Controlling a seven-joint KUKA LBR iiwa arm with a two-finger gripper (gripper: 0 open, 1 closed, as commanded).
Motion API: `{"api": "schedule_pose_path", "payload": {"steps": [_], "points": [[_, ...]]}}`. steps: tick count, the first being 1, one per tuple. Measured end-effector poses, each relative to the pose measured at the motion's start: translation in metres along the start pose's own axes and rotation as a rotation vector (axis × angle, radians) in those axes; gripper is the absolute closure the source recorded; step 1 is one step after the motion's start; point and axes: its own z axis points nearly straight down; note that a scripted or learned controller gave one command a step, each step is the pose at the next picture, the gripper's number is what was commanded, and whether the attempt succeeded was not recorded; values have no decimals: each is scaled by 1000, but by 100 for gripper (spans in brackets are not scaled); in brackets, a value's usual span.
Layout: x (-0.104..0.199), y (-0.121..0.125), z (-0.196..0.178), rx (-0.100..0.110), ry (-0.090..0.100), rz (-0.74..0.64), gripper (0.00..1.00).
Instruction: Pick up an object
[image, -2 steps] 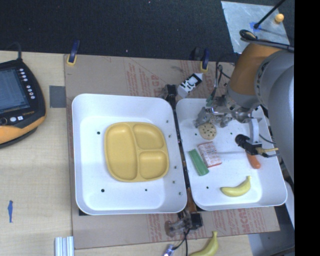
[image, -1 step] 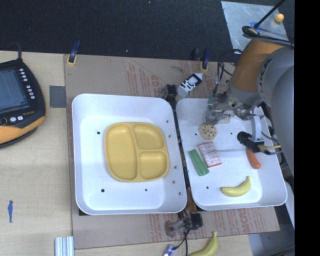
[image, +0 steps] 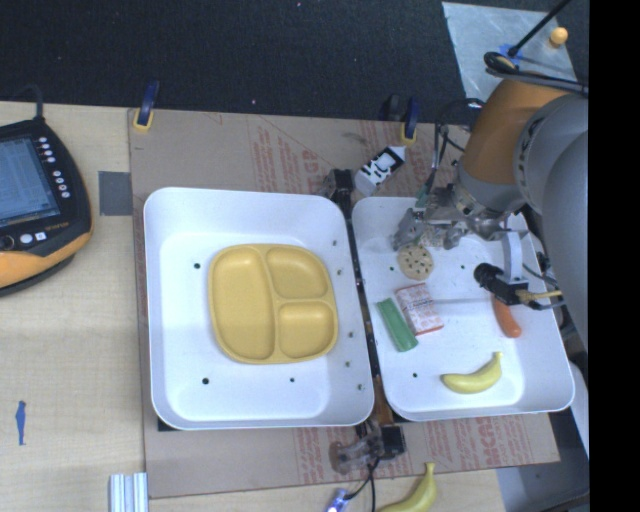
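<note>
Hovering over the right bin (image: 560, 385), the gripper (image: 418, 228) seems just above the cookie (image: 414, 262); finger state unclear.

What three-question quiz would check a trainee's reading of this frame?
1. True or false: the yellow divided plate lies in the right bin.
2. Which item lies nearest the gripper: A banana, B cookie, C green bar?
3. Which bin holds the banana?

Key: 1 false, it lies in the left bin. 2 B. 3 the right bin.
</note>
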Motion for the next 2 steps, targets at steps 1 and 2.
{"api": "schedule_pose_path", "payload": {"steps": [1,2], "points": [[-1,1,-10,-6,-3,-3,100],[0,1,-10,-5,-3,-3,0]]}}
